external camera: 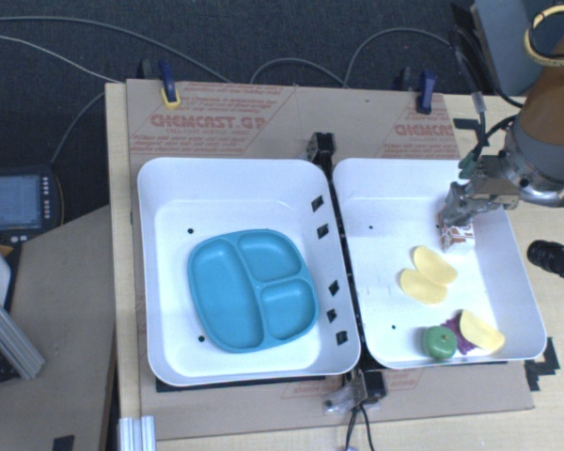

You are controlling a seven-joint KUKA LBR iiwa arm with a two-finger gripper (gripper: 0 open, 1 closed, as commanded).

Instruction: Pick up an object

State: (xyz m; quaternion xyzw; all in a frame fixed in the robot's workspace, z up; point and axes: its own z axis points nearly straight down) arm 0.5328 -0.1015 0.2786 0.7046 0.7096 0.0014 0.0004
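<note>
My gripper hangs over the upper right part of the right bin, its tips close above the bin floor. Just below it lie two pale yellow chip-like pieces, overlapping. Near the bin's front edge sit a green round object, a purple piece and another yellow piece, all bunched together. Nothing is visible between the gripper's tips. A blue three-compartment tray lies in the left bin.
Black clips run along the divider between the two bins. The bins rest on a cardboard sheet held by blue clamps at the back. Cables trail over the dark floor behind.
</note>
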